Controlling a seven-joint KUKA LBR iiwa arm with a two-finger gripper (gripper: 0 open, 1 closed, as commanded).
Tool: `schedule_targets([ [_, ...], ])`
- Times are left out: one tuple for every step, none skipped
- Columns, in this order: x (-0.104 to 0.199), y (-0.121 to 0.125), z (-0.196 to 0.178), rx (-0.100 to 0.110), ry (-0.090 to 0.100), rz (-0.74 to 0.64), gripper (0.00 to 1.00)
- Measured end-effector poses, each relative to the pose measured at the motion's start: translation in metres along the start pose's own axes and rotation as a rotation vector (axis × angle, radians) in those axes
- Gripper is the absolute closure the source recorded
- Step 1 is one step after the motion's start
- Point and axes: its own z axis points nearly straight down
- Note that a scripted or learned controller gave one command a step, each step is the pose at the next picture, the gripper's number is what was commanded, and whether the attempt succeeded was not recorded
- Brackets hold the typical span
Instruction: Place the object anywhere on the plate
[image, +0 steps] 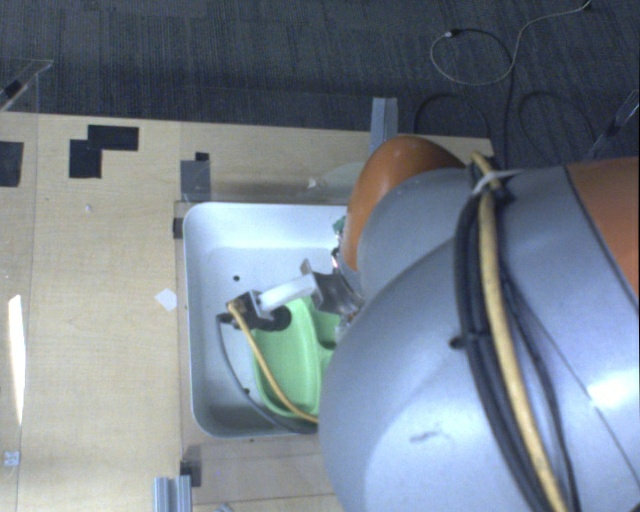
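1 white bin (212, 262) holds green plate (300, 360); arm (480, 340) overhangs.

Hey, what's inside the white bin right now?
A pale green plate lies in the white bin, toward its near side. The grey arm covers the plate's right part and the rest of the bin, so anything lying there is hidden.

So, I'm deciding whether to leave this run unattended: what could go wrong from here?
1. The arm hides much of the green plate, and I cannot tell whether the gripper carries anything, so a release might be empty or miss the plate.
2. The gripper sits close to the plate's upper edge inside the white bin. A further move could nudge the plate or tip it against the bin wall.
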Motion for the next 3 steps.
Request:
schedule_targets([
  [0.006, -0.026, 0.042, -0.002, -0.003, -0.361, 1.00],
  [0.072, -0.058, 0.025, -0.002, -0.002, -0.545, 1.00],
  [0.072, -0.058, 0.025, -0.002, -0.002, -0.545, 0.00],
])
